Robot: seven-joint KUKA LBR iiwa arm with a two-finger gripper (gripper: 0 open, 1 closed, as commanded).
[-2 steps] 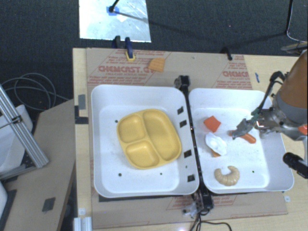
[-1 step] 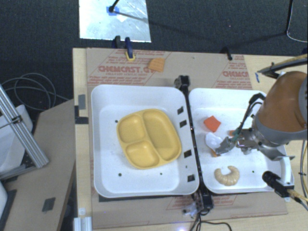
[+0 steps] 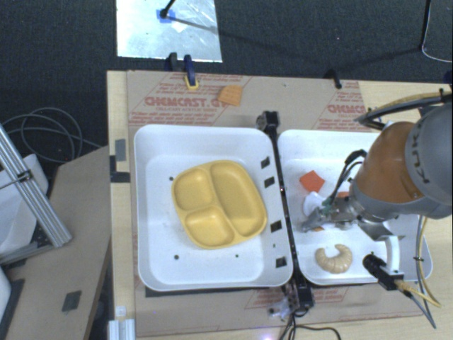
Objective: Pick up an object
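My gripper [image 3: 316,220] is low in the right bin [image 3: 333,142], though I cannot tell its state from here. It sits just beside a white object [image 3: 311,202] and an orange block [image 3: 311,181]; a croissant [image 3: 333,258] lies near. I judge nothing lifted yet. The yellow divided plate [image 3: 219,202] fills the left bin [image 3: 152,204].

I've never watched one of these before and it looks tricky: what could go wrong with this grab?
The gripper is low over a small white object that lies right beside an orange block, so it might nudge or catch the wrong one. It is also near the right bin's inner wall and could bump it. The croissant-shaped toy close below might get knocked.
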